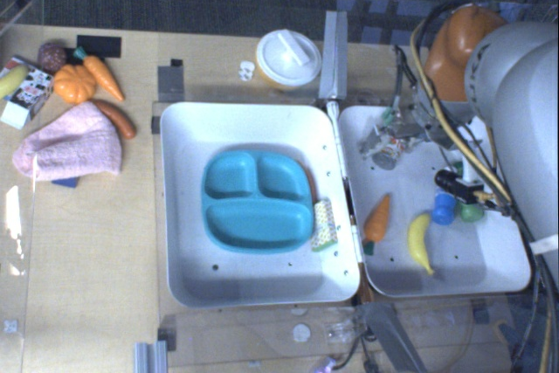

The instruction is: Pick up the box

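The box (324, 224) is small, pale, and speckled with green. It lies in the left bin (183, 275), against the right edge of a blue divided tray (258, 201) and close to the bin's right wall. My gripper (387, 141) hangs over the upper left corner of the right bin (489, 275), well up and to the right of the box and apart from it. Nothing shows between its fingers. The grey arm with its orange band (458, 48) reaches in from the upper right.
The right bin holds a carrot (377, 219), a banana (420, 242), a blue cup (445, 208) and a green piece (472, 211). A white lid (289, 55) sits behind the bins. Toy vegetables, a pink cloth (70, 144) and a carton lie on the bench at left.
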You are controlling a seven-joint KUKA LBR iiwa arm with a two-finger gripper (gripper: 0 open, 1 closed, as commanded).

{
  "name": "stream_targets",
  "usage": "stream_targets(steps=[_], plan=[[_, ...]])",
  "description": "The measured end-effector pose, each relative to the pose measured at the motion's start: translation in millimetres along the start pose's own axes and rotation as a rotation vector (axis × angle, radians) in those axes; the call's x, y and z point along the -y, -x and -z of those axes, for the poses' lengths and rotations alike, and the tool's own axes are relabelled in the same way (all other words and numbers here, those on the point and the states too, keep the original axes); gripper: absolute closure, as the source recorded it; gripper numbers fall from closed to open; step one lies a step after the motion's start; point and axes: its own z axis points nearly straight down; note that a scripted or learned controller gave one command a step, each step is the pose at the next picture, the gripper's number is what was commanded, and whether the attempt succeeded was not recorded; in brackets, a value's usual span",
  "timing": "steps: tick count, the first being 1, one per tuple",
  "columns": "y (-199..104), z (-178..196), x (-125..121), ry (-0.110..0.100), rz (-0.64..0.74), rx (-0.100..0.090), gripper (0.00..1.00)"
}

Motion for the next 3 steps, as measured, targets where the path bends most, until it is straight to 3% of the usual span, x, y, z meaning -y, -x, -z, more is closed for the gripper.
stream_targets(steps=[1, 2, 3], plan=[[-1, 14, -3, 0.008, 0.007, 0.004, 1.0], [-13, 4, 24, 0.009, -0.178, 0.001, 1.0], [-66, 99, -2, -0.002, -0.332, -0.001, 1.0]])
